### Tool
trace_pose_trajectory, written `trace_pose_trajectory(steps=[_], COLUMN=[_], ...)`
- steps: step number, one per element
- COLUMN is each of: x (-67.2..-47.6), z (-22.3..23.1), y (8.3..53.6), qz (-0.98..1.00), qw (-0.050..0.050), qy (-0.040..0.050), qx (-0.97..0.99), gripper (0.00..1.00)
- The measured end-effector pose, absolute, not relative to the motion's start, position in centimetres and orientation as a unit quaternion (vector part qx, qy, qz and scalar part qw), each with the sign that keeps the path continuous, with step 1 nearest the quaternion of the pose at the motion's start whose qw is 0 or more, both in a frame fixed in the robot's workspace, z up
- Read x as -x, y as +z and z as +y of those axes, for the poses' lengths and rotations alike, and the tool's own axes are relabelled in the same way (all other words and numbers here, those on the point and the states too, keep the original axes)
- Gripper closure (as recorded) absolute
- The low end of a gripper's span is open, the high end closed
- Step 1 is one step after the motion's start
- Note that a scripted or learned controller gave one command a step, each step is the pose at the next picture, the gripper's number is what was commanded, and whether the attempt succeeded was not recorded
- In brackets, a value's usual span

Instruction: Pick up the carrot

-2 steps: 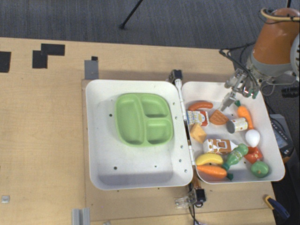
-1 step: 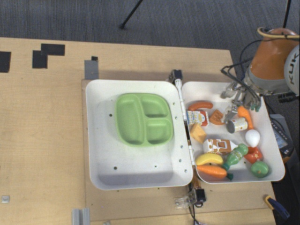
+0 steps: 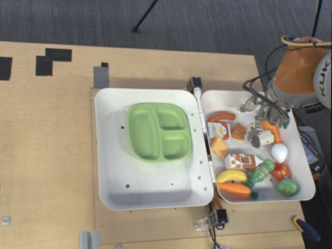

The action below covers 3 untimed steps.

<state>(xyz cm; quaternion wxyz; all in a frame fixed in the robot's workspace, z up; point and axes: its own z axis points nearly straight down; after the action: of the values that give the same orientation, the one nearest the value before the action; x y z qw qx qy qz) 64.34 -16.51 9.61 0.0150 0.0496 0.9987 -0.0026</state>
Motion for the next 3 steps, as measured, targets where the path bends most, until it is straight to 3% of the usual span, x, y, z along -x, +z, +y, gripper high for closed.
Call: trace_pose_trajectory(steps=[1,2,3], x=[-62.8,-62.9,-62.5], z=[-20.6,-20.8,-20.5], y=[17.5,12.2,11.1], qz=[0.999,0.994,0.985], qw=[0.005,0.009,0.004], qy=[-0.0012,-0.0037,-0.0004], qx=[0.053,0.108,0.174], gripper=[0.0,0.0,0.0])
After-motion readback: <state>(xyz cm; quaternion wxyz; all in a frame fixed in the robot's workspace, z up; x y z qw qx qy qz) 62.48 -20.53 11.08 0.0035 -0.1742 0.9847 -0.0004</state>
